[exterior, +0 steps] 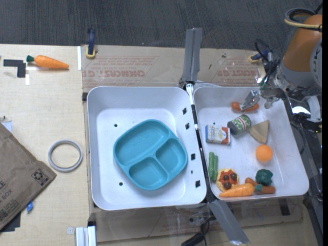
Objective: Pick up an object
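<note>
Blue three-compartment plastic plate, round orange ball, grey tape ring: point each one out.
Blue three-compartment plastic plate (150, 155): camera view, on the ridge where its compartments meet.
Round orange ball (264, 153): camera view, on its middle.
Grey tape ring (53, 161): camera view, on the band's left side.

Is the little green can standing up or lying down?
Lying down. The green can rests on its side in the right bin, one round end facing the camera, beside the small carton.
</note>
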`<state>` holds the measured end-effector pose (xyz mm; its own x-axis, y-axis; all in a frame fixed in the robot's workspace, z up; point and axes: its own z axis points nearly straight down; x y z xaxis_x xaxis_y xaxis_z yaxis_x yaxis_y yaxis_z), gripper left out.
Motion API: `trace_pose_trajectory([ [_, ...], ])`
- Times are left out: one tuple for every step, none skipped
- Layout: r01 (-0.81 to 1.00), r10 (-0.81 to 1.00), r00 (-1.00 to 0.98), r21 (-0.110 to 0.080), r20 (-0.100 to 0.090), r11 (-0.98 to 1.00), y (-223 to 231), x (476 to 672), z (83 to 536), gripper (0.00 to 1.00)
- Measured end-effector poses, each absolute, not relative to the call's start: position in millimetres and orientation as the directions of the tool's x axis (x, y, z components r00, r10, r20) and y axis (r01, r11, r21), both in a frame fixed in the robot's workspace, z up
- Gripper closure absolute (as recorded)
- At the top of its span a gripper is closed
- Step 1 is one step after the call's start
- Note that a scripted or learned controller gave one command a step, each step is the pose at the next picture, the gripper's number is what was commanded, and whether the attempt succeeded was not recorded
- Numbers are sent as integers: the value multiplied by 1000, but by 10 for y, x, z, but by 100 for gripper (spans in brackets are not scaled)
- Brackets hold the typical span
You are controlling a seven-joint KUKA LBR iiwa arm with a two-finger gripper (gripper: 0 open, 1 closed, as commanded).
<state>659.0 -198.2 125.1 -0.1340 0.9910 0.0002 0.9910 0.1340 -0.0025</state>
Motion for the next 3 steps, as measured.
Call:
trace_pose_trajectory([
  [999,999,54,-3,1,-54,-1360,6264,897,0],
  [989,989,147,-4,1,-147,-1588,5402,901,0],
  [989,989,150,-1,0,-150,-1601,5420,988,100],
])
